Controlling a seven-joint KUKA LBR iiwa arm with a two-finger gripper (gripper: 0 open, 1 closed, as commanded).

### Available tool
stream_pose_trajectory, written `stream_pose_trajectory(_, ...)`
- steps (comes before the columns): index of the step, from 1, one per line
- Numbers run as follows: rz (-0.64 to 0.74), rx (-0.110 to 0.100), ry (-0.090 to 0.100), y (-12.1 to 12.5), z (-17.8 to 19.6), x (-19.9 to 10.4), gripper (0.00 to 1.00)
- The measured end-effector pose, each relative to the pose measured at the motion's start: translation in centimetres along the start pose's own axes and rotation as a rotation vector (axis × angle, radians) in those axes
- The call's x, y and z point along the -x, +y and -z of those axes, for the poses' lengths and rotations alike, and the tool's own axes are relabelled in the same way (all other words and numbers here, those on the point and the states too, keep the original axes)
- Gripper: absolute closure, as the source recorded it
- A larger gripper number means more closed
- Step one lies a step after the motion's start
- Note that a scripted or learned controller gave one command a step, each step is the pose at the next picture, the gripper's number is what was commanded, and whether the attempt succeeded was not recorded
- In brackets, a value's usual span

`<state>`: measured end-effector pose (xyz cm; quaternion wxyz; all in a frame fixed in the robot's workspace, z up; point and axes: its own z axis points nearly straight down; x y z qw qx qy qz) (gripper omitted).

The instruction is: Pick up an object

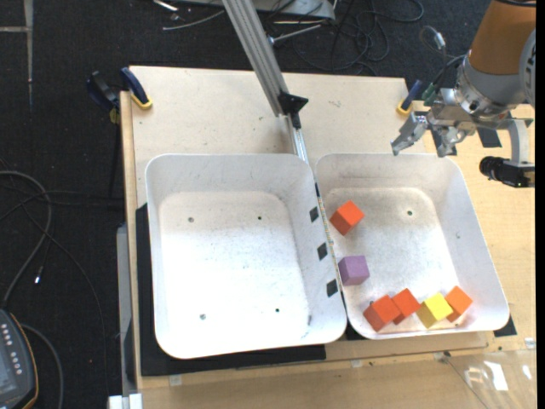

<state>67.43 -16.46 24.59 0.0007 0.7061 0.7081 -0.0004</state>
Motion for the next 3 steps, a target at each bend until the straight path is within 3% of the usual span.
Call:
stream_pose_trajectory(1,0.002,-0.01,0.005,-4.3,-10.0,-5.3,0.0)
stream_pose_trajectory(2,0.007,0.003,0.005,-7.7,-4.8,-13.6,0.0)
stream_pose_trajectory(3,-0.008,-0.005,0.002,-14.7,-5.1,-9.0,0.0)
